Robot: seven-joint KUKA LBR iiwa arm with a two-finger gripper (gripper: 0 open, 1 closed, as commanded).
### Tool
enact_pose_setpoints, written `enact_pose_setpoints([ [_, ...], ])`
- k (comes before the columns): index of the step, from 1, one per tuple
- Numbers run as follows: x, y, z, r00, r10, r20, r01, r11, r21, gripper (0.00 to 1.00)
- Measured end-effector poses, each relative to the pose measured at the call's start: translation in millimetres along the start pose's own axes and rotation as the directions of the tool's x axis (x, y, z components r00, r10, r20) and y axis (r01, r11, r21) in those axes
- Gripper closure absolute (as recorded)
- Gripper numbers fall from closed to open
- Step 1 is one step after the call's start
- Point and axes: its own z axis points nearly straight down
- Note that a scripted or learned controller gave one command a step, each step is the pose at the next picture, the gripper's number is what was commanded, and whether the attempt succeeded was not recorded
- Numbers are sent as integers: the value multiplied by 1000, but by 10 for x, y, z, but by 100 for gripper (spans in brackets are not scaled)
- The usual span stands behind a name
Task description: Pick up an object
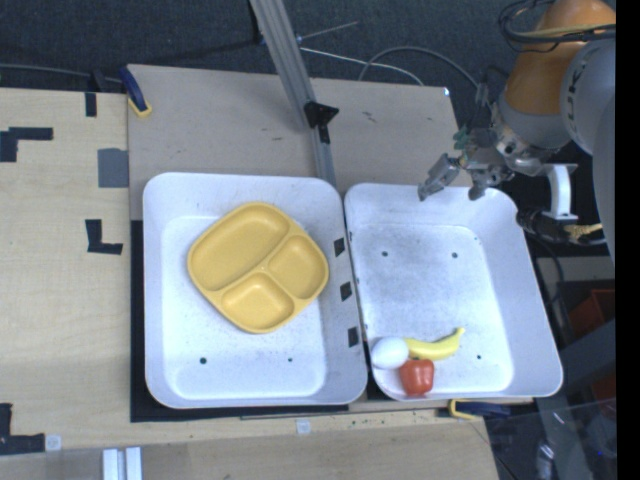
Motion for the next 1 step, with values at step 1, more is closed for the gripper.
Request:
enact_pose_setpoints([
  [1, -2, -1, -1, 1000, 0, 0, 0, 1000, 0, 0],
])
